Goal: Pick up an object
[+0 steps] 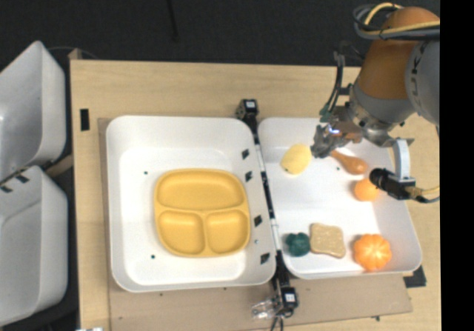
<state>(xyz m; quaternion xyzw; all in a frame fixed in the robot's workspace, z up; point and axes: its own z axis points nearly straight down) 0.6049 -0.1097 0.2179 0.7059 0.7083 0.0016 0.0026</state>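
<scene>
The gripper hangs low in the right bin, just beside a pale yellow lemon — whether it is open or closed cannot be told. Nearby lie an orange, a cracker and a green ball. The left bin holds a yellow tray.

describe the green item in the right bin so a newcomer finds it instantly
Start at the right bin, the one without the yellow divided plate. Along its near edge lie three things in a row: the green object is the leftmost, by the divider, beside the slice of bread. It is small, dark green and roundish, unlike the orange fruit.
</scene>
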